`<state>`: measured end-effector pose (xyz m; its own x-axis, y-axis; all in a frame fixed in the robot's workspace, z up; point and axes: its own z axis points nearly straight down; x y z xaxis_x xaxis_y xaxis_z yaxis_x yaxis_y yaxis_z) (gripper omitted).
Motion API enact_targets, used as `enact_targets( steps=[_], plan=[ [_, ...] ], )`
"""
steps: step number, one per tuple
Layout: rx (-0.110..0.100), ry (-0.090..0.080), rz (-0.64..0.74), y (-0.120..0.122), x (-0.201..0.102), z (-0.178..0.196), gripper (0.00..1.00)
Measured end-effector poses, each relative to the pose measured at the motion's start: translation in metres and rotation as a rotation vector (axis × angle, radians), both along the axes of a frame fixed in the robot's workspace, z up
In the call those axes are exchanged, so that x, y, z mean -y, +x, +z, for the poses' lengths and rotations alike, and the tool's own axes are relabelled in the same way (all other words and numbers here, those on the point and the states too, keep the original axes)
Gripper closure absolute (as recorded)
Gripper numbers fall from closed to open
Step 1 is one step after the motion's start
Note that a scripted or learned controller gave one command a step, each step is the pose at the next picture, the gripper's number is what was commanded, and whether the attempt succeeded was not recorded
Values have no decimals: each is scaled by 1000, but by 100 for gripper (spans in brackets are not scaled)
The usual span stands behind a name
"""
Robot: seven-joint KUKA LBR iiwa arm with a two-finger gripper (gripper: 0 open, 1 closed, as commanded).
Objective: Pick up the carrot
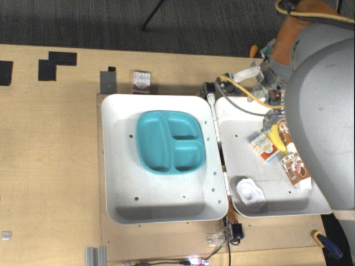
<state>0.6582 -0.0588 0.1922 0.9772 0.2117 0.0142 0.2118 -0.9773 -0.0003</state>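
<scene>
Clutter crowds the right bin (238,123), much of it under the grey arm (324,115), whose bulk covers that bin's right half. Along the arm's edge lie a yellow banana-shaped piece (276,138), a small printed packet (262,147) touching it on the left, and a brown and white packet (294,168) just below. A white cup-like container (249,192) sits apart from these in the bin's near left corner. A yellow cable (244,93) loops across the bin's back from the rim to the wrist. The left bin (119,165) holds a teal divided plate (169,141), well apart from all this. On the bench (50,159) behind the left bin stand a small checked cube (141,81) and a dark block (108,81).

The gripper (270,93) hangs below the orange band (287,35), over the right bin's back edge, among dark fittings and wires. Whether it is wide, narrow or holding anything cannot be told from here.

The carrot (253,51) is most likely the small orange sliver just beyond the right bin's back rim, close against the wrist's left side, with something green beside it on the right. It is too small to be sure of. Its visible part runs roughly up and down the picture, so its long axis seems to lie front to back across the bench. Which end is the tip cannot be told. The wrist and its cabling press close around it on the right and below.
</scene>
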Motion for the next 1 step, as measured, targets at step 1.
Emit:
enact_targets(
  steps=[1],
  plan=[
    [-13, -3, -4, 1, 39, 1, 0]
  ],
)
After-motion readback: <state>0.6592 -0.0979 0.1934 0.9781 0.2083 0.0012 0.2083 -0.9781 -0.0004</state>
